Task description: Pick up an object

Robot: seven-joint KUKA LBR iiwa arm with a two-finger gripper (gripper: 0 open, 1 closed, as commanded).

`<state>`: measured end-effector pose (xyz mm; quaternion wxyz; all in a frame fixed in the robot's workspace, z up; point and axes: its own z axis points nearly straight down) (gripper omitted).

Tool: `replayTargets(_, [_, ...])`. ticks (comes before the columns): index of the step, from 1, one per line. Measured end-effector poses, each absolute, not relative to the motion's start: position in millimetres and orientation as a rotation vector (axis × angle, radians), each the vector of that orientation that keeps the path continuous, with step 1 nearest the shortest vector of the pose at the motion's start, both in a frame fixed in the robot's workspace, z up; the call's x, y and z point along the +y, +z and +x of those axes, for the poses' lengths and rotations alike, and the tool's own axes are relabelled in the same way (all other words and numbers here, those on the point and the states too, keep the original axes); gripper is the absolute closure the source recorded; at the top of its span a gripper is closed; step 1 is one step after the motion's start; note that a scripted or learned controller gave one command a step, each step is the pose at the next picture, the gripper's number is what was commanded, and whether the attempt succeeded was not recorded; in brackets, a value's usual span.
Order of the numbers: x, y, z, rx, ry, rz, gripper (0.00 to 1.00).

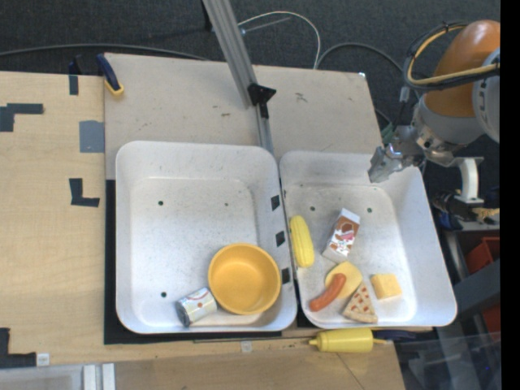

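Observation:
My gripper [382, 169] hangs over the far right corner of the right bin [422, 218], above everything in it and with nothing visibly between its fingers. Below it in that bin lie a yellow corn cob [301, 240], a small milk carton [344, 236], a red sausage [327, 292], a pizza slice [361, 305], a cheese wedge [348, 273] and a yellow cheese cube [386, 286]. The left bin [162, 185] holds a yellow bowl [243, 279] and a small tin can [196, 306] at its near edge.
A yellow mustard bottle [344, 341] lies on the bench just outside the right bin's near rim. A grey metal pole [236, 47] slants down to the gap between the bins. Cables loop behind the bench at the top right.

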<state>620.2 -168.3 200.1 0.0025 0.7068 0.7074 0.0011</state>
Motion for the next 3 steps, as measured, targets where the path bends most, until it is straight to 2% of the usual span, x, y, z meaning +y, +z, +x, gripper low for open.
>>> replayTargets(1, [-168,247,621.4,2.220,0.003,2.216,1.00])
replayTargets(2, [-115,238,608.0,2.229,-0.001,2.217,1.00])
replayTargets(3, [-61,225,607.1,2.230,-0.003,2.217,1.00])
